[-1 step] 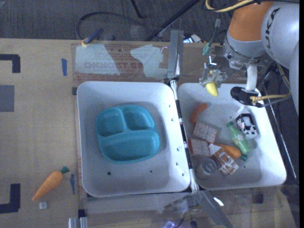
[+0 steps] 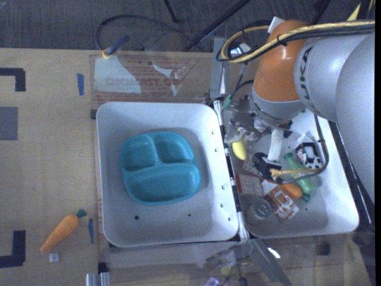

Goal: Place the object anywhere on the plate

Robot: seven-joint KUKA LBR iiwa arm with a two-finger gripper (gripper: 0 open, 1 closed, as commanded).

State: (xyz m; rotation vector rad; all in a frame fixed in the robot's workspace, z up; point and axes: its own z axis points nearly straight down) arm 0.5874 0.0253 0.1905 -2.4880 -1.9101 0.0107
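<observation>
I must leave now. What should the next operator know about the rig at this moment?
Gripper: low over the right bin, above the pile of small items; whether it holds anything cannot be seen.
Plate: teal, three compartments, in the left bin, nothing on it.
Items: a yellow piece near the bin divider, an orange piece, a green piece and a grey can, all in the right bin. A toy carrot lies on the bench.
Done: nothing placed. Left: grasp an item, carry it to the plate.
</observation>
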